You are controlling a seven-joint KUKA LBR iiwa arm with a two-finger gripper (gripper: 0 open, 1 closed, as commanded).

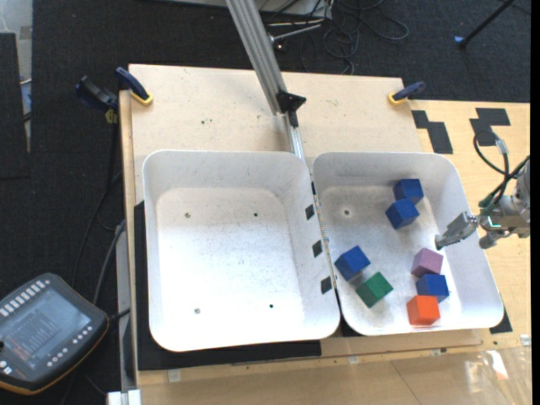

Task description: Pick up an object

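Gripper (456, 230) sits over the right bin's (472, 192) right rim, finger state indeterminable, nothing seen held; purple cube (428, 262) lies just beside it, among other blocks.

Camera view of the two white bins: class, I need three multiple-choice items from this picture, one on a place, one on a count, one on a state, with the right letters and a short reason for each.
1. Where do the cubes lie?
A. left bin
B. right bin
C. bare bench

2. How many blue cubes are there?
A. two
B. four
C. six

3. How does the gripper stand?
A. over the right bin's right rim, apart from the cubes
B. pressed on the green cube
C. inside the left bin

Key:
1 B, all cubes sit in the right bin.
2 B, four blue ones, e.g..
3 A, the gripper stands clear above the purple cube.
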